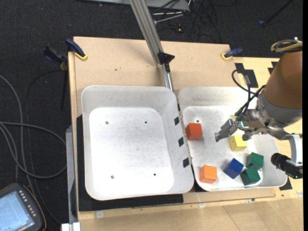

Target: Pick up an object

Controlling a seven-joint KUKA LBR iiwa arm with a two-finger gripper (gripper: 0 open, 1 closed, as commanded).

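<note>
arm reaching from right, hand [226, 132] lowered

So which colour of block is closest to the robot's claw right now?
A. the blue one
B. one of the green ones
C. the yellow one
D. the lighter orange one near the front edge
C. The yellow block lies right next to the gripper in the right bin, while the blue block, the green blocks and the lighter orange block sit farther toward the bin's near edge.
</note>
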